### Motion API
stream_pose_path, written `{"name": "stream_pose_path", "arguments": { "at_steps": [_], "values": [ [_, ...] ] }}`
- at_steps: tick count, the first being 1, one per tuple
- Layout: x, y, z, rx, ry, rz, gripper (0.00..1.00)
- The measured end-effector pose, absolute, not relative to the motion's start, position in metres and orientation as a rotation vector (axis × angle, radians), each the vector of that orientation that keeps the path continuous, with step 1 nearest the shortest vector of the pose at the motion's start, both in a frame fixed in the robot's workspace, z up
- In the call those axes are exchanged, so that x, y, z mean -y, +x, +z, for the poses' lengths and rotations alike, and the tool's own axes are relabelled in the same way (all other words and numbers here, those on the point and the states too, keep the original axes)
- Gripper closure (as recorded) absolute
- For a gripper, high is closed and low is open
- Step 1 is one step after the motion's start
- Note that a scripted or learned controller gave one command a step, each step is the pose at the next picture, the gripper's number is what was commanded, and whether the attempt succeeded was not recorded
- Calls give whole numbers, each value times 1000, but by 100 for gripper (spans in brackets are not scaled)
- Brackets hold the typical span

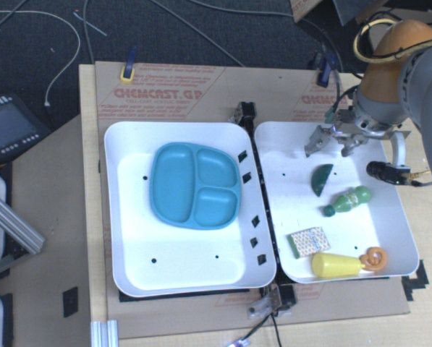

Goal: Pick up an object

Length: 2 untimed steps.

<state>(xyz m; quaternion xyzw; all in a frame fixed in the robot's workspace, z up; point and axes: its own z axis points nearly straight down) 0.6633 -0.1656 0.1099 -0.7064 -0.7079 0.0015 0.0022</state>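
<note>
Hovering: the gripper hangs over the far part of the right bin, its fingers spread apart with nothing between them.
Nearest thing: a dark green wedge lies just on the near side of the gripper, tilted, small and smooth-looking (likely slippery).
Other things: a green bottle lies on its side near the wedge; a patterned sponge, a yellow piece and an orange ring sit at the near edge, the ring touching the yellow piece.
Left bin: a blue divided plate rests in the left bin, well apart from the arm.
Risk: closing where it stands, the fingers would probably meet on air, since the wedge is offset toward the near side.
Second risk: a descent slightly off could push the wedge against the bottle and roll it away.
Third risk: the wedge's tapered shape may squeeze out from between the fingers.
</note>
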Motion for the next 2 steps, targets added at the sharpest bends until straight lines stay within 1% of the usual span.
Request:
{"name": "stream_pose_path", "arguments": {
  "at_steps": [1, 2],
  "values": [
    [165, 663, 84, 2221, -2217, 4, 0],
    [165, 665, 98, 2225, -2219, -1, 100]
  ]
}}
